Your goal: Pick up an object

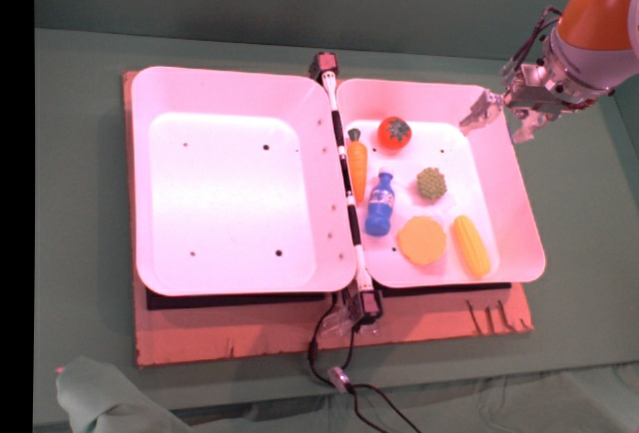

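Observation:
The right bin (504, 182) holds several toy foods: a red tomato (394, 132), an orange carrot (356, 159) along the left wall, a blue bottle (379, 204), a green bumpy ball (431, 184), an orange round piece (422, 240) and a yellow corn cob (471, 244). My gripper (502, 119) hangs above the bin's far right corner, well away from the objects. Its two fingers are spread apart, open, with nothing between them.
The left bin (165, 92) lies beside the right one, split from it by a black-and-white divider bar (344, 192). Both rest on a brown board (240, 331) over green cloth. Cables (344, 376) trail off the front edge.

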`<state>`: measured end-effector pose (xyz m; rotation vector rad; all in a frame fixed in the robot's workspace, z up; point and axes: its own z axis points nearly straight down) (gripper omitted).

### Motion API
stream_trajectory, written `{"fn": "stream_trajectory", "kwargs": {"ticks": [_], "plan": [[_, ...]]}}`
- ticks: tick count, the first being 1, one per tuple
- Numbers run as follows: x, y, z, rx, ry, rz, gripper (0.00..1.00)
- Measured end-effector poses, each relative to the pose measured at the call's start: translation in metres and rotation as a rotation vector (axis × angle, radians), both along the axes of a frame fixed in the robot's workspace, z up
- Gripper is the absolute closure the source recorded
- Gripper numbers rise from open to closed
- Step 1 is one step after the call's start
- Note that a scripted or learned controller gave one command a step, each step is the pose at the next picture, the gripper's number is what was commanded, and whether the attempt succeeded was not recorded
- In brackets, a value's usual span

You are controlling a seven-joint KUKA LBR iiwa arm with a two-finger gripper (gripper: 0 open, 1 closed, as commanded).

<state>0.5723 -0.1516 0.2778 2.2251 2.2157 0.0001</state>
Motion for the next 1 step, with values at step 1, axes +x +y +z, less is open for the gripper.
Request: {"fn": "stream_trajectory", "kwargs": {"ticks": [1], "plan": [[0.0000,0.0000,0.0000,0.000,0.000,0.000,0.00]]}}
